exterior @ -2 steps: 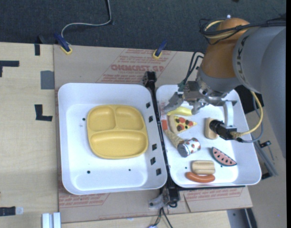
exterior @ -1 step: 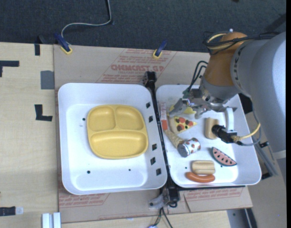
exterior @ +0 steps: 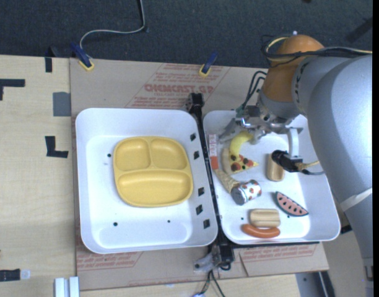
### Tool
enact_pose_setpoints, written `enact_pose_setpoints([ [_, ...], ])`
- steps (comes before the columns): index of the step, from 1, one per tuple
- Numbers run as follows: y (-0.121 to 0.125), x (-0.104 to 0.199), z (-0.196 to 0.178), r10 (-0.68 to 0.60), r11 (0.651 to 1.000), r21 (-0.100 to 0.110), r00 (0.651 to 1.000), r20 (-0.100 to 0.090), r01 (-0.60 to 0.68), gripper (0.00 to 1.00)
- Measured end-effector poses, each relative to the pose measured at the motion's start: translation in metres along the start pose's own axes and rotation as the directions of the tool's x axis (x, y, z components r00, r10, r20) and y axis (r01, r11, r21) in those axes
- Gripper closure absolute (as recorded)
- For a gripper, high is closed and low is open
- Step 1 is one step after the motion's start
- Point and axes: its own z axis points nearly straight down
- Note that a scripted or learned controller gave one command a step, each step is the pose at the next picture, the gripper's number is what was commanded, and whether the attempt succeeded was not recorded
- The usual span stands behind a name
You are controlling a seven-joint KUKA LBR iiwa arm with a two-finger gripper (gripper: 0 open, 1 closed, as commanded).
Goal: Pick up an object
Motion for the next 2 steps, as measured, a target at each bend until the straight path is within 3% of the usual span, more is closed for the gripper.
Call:
enact_pose_setpoints([
  [1, 0.000, 0.000, -0.010, -0.002, 1.000, -0.002, 1.000, 0.003, 0.002, 1.00],
  [2, -0.058, 0.056, -0.099, -0.001, 1.000, 0.000, 1.000, -0.001, 0.001, 1.00],
])
